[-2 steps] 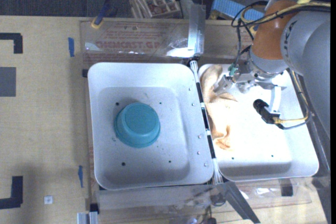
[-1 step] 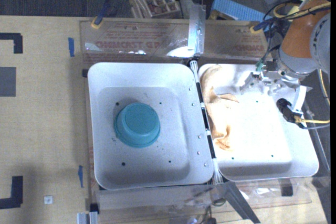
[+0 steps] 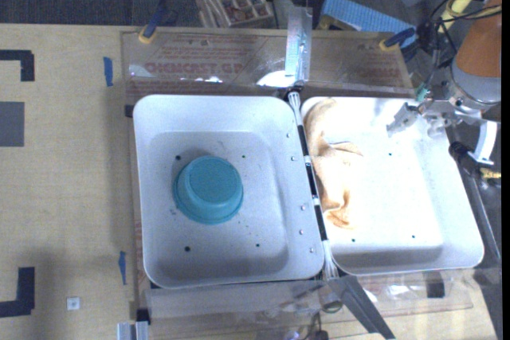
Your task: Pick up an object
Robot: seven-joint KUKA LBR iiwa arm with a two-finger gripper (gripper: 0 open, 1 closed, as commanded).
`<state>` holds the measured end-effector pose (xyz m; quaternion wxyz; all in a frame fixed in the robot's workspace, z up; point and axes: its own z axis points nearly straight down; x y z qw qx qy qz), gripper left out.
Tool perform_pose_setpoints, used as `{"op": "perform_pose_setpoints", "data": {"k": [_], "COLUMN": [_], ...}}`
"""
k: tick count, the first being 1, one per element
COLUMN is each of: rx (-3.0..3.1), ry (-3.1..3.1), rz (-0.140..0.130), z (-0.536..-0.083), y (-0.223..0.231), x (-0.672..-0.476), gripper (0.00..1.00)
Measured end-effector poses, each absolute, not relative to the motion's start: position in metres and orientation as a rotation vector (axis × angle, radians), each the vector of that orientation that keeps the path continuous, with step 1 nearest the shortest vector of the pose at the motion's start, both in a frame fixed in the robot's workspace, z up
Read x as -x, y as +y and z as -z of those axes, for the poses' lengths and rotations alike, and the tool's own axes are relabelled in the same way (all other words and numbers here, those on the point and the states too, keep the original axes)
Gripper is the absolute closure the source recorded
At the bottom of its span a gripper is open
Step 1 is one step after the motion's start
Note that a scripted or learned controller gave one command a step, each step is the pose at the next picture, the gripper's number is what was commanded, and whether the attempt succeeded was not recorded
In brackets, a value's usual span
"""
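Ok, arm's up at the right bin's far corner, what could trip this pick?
Two likely risks. The tan cloth lies against the right bin wall beside the divider, so a grasp there might strike the rim. The teal bowl sits upside down in the left bin; its smooth rounded base could slip from the gripper.

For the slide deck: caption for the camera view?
Gripper above right bin holding tan cloth; teal bowl upside down in left bin.

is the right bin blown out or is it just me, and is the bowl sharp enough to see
In the camera view, the right bin is overexposed, its floor washed out to flat white around the tan cloth; the left bin is dimmer and evenly shaded, and the teal bowl is slightly soft but readable.
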<state>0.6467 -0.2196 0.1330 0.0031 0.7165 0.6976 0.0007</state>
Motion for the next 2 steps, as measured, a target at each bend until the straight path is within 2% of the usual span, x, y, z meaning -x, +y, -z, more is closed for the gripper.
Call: {"op": "perform_pose_setpoints", "data": {"k": [1,2], "rx": [-2.027,-2.156], "ry": [2.396,2.276], "rz": [-0.004,-0.003], "z": [-0.088,-0.115], "y": [-0.117,-0.203], "x": [-0.66,-0.661], "gripper": [0.0,0.0]}}
